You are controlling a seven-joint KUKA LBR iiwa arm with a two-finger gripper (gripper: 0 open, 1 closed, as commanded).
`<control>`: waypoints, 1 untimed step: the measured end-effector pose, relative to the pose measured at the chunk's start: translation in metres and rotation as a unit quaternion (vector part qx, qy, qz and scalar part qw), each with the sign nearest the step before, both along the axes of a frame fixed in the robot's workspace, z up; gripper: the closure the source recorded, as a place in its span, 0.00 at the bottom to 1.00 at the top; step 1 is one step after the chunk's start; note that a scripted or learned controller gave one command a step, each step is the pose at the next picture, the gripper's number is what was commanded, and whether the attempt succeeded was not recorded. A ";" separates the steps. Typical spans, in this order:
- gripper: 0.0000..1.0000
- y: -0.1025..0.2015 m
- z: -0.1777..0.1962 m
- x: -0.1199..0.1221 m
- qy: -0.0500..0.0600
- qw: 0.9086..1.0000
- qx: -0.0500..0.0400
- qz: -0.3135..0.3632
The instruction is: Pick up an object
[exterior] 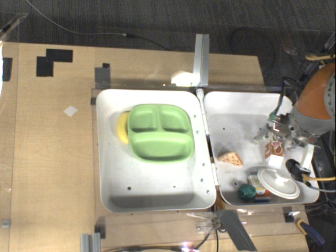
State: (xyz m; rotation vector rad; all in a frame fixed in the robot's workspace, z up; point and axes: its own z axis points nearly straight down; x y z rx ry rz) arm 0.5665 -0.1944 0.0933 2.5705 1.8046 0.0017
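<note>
here, two shallow white plastic bins sit side by side on a pale wooden table (pixel 47 156). the left bin (pixel 152 193) holds a glossy green compartment tray (pixel 159 132), moulded with rounded corners, three recesses on its face; a smooth yellow piece (pixel 122 128) shows from beneath its left edge. the right bin (pixel 236 109) holds a tan wedge-shaped piece (pixel 230 158), a round white lid-like disc with a raised centre knob (pixel 278 182), a dark green rounded object (pixel 247 192) and a small red-brown packet (pixel 273 149). the grey arm with its orange band (pixel 317 96) reaches over the right bin's far side; the tool (pixel 276 136) hangs just above the packet. whether it is parted or has hold of anything, i cannot tell.
</note>
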 end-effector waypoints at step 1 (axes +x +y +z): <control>1.00 0.000 0.011 0.002 -0.002 1.000 0.000 0.001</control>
